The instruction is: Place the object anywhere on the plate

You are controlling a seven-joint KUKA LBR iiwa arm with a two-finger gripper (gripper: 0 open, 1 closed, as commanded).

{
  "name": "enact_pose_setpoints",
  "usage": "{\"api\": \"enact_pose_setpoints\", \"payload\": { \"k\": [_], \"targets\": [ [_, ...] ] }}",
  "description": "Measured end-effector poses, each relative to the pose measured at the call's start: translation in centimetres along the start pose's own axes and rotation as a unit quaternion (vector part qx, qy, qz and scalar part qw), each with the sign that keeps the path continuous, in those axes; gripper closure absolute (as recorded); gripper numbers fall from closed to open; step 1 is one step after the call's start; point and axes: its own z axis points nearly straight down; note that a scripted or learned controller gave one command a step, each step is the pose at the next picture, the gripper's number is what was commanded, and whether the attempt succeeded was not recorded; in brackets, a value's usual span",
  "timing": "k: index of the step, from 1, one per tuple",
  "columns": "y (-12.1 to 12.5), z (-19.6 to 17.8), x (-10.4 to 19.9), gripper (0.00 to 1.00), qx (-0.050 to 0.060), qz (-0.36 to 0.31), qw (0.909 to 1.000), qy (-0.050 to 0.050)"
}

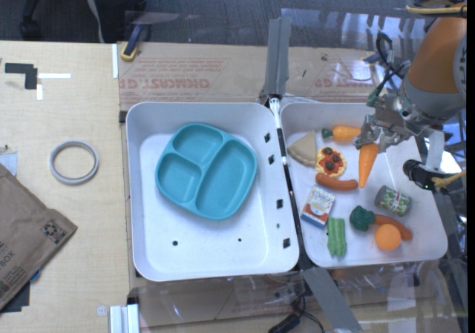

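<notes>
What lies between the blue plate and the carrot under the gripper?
In the camera view, between the blue plate and the carrot lie the bins' adjoining walls, a sandwich wedge and a small pizza.

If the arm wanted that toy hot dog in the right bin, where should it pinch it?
Across the middle of the hot dog, from straight above. It lies flat, long and thin, so fingers should close across its narrow width; the pizza slice crowds its upper side.
</notes>
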Motion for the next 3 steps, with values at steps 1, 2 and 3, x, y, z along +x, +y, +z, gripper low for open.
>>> {"api": "enact_pose_setpoints", "payload": {
  "k": [1,2,3],
  "targets": [
    [-0.2,-0.1,-3.3,1.00,-0.001,0.104,0.9946,0.000],
    [-2.4,-3.1,5.3,1.00,-0.001,-0.027,0.9996,0.000],
    [-4.8,-6.8,12.4,1.00,-0.001,0.082,0.9966,-0.001]
  ]
}}
